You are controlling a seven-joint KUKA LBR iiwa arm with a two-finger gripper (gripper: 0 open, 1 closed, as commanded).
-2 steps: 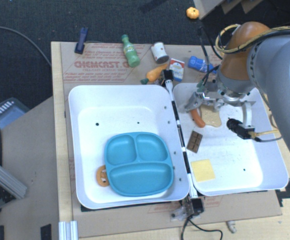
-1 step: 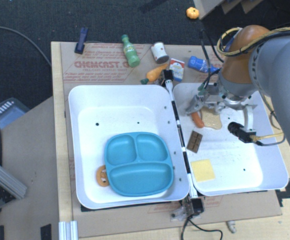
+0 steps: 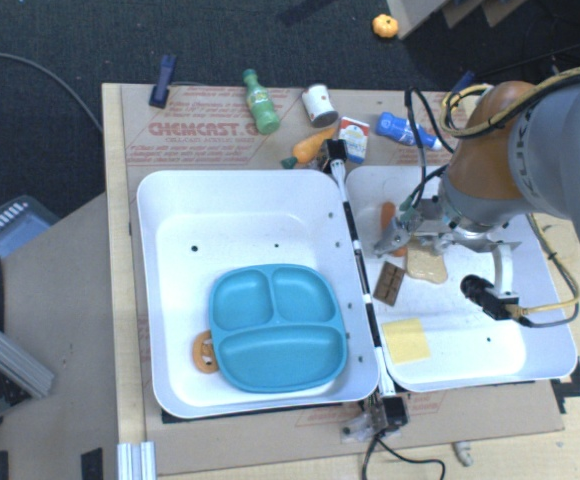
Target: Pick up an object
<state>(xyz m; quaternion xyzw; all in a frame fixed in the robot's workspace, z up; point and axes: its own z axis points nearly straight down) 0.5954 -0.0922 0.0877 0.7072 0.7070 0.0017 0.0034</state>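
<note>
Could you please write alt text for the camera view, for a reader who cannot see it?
A grey and orange robot arm reaches down into the right bin, over a brown block, tan piece and yellow square. The left bin holds a blue divided plate.

Grey arm [image 3: 560, 138] reaches in from right — orange-banded wrist bent down, gripper [image 3: 410, 236] low.

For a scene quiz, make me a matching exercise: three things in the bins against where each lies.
Things:
1. blue tray
2. yellow square
3. brown bar

Places:
A. right bin, near its front edge
B. left bin
C. right bin, close to the divider, below the gripper

Pairs: 1-B, 2-A, 3-C
</note>
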